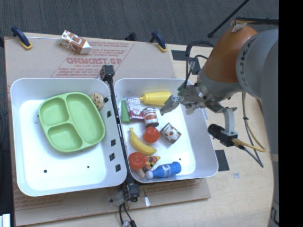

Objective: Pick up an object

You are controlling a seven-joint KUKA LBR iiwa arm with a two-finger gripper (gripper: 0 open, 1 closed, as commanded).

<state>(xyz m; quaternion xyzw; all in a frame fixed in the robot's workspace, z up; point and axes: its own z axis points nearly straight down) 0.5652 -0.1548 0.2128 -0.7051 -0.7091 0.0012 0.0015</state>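
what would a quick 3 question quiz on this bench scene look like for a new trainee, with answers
1. True or false: the green divided plate lies in the left bin.
2. Which item lies nearest the gripper? A) blue bottle B) yellow mustard bottle C) cookie
3. Fill in: the small carton outside the bins rests on the ______ sheet behind them.

Key
1. True.
2. B; the gripper hovers over the right bin just right of the yellow mustard bottle, with nothing seen between its fingers.
3. Cardboard.
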